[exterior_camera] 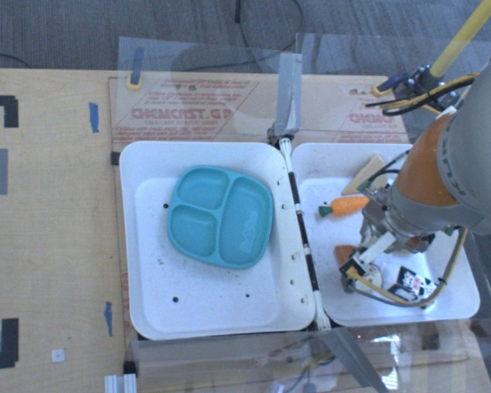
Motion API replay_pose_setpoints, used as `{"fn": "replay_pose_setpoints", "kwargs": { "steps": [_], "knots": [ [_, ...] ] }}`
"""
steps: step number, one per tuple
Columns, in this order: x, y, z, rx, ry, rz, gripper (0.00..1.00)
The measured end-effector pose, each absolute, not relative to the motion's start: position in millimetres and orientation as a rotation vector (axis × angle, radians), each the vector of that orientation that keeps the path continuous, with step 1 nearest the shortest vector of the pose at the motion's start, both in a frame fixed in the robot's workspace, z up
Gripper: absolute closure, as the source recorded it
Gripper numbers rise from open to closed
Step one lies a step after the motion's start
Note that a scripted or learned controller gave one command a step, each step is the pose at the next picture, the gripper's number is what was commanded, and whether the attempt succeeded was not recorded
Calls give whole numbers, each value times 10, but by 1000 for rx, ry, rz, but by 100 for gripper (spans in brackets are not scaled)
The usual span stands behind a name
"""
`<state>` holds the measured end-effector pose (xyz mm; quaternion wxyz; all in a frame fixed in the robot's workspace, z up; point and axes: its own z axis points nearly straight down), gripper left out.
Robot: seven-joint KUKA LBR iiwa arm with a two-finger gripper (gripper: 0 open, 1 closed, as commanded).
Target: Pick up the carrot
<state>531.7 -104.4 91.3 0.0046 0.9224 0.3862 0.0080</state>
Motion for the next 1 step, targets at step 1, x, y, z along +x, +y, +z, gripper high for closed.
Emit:
{"fn": "replay_pose_setpoints", "kwargs": {
  "steps": [1],
  "knots": [
    [5198, -171, 1817, 2997, 946, -9, 100]
  ]
}}
